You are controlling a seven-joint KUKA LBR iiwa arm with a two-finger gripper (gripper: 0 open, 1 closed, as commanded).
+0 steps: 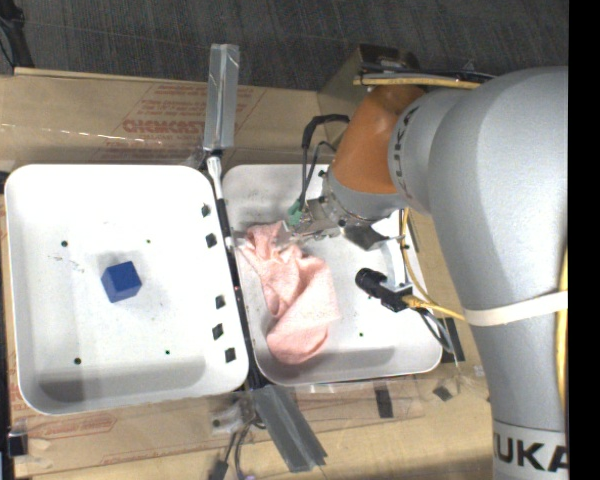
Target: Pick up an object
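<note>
A crumpled pink cloth (pixel 295 293) lies in the right bin (pixel 380 353), stretching from the bin's left wall toward its front. My gripper (pixel 302 220) hangs low over the cloth's upper end, right at its folds. The grey arm with its orange band (pixel 365 153) covers the bin's back right part. A small blue cube (pixel 121 280) rests on the floor of the left bin (pixel 40 198), well away from the gripper.
A metal divider bar (pixel 220 98) runs along the seam between the two bins. A black cable and connector (pixel 380 288) hang off the wrist over the right bin. Cardboard lies under both bins.
</note>
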